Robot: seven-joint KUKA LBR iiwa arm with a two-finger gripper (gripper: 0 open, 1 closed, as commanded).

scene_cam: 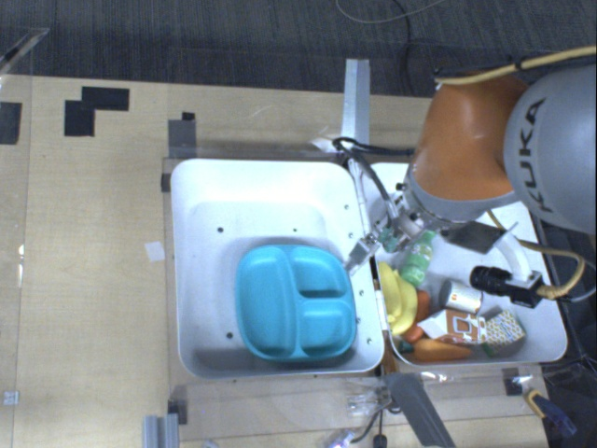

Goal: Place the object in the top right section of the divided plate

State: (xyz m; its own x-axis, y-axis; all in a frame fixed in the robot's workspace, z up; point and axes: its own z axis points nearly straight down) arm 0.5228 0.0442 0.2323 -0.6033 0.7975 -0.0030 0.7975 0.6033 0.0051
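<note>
Down front, toys jumble in the right bin (550, 348), banana (401, 301) among them, blue divided plate (297, 301) in the left bin (201, 250), pincer (396, 231) over the dividing wall, grip unreadable.

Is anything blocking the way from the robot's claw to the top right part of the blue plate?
Nothing visible blocks it. The gripper hangs over the wall between the two bins, just right of the blue divided plate. The plate's top right section lies bare and open, with only white bin floor around it.
</note>
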